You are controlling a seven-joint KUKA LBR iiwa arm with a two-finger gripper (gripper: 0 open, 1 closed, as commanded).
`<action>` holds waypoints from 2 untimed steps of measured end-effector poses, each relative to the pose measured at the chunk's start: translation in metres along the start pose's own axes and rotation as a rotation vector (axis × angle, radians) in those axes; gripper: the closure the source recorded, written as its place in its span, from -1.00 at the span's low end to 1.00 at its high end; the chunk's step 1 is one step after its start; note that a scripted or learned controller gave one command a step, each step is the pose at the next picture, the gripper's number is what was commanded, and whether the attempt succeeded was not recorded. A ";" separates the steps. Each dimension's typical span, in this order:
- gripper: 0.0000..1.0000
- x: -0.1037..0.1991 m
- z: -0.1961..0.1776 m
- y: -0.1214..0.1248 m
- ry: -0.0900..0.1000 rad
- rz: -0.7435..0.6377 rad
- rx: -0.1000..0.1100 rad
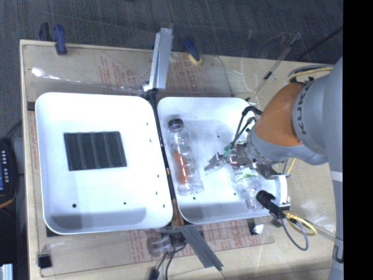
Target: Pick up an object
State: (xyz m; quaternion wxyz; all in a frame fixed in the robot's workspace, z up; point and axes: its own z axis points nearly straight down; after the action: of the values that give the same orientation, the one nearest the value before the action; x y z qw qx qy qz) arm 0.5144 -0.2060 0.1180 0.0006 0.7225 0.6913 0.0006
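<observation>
A bench (70,63) bears two white bins. In the right bin (204,109), a bottle (183,156) lies at nine o'clock of the gripper (217,162), whose fingers are spread apart, gripping nothing.

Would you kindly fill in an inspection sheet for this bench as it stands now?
Surface: bench bears two white bins; left bin, right bin.
Job's things: clear bottle lies lengthwise in the right bin near its left wall; a second clear bottle lies at its right side under the arm.
Clutter: dark ribbed pad in the left bin.
Grippers: gripper low in the right bin; jaws' state unclear.
Cables: yellow cable by the bin's lower right corner.
Surroundings: blue clamps on the bench's far edge; dark carpet.
</observation>
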 end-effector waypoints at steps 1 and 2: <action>-1.00 0.012 -0.098 0.001 0.000 -0.012 0.001; -1.00 0.004 -0.090 0.017 -0.001 -0.096 0.001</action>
State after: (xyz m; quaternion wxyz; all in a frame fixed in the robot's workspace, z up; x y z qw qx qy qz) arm 0.5312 -0.2027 0.2078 0.0004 0.6884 0.7254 -0.0003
